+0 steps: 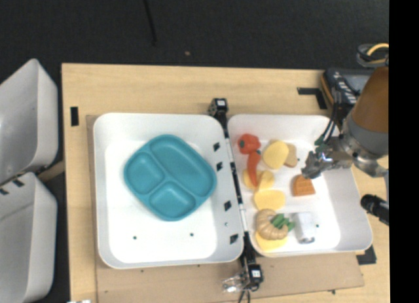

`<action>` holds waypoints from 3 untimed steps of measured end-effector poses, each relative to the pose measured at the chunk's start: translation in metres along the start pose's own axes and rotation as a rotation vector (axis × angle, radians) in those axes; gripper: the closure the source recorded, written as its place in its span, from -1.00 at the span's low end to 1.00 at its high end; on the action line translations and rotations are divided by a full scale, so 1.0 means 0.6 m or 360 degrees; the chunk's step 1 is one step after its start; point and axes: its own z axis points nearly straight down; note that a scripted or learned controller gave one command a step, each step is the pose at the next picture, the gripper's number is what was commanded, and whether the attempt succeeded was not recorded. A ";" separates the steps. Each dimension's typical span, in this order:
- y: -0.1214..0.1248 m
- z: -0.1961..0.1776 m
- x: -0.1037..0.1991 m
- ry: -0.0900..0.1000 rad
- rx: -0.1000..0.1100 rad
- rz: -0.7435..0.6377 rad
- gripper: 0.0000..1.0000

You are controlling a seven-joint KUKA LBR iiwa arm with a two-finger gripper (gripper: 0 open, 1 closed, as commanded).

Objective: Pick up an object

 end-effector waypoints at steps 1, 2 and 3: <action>0.002 -0.021 -0.002 0.0003 0.0010 -0.0001 1.00; -0.020 -0.032 0.069 0.0007 0.0013 -0.0005 1.00; -0.047 -0.040 0.159 0.0007 0.0013 -0.0006 1.00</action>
